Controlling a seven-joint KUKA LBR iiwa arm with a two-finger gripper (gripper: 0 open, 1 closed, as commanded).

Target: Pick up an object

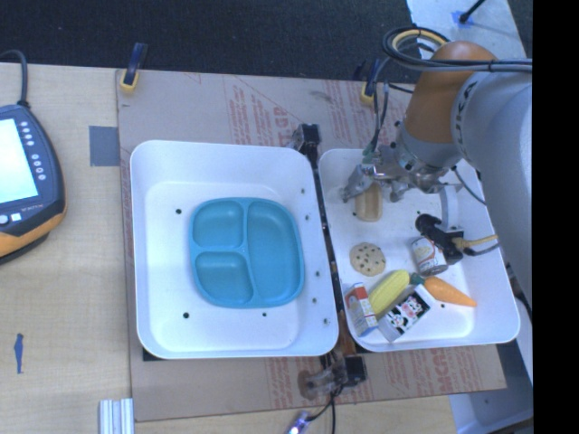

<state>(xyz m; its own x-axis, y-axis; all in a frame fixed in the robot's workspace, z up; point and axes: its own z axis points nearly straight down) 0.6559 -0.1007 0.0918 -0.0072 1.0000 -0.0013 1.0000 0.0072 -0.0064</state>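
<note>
The main risk is a glancing grab: the gripper sits low in the right bin, over a tan, rounded, bread-like piece, and I cannot tell how its fingers stand, so the smooth lump could squirt aside. The left bin holds a glossy blue divided plate. Nearer lie a bumpy yellow corn cob, a tapered orange carrot, a speckled flat cookie

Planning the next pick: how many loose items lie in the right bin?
6: tan cylinder under the gripper, round cookie, small can, yellow corn, orange carrot, cow-print carton. The arm may hide more.
</note>
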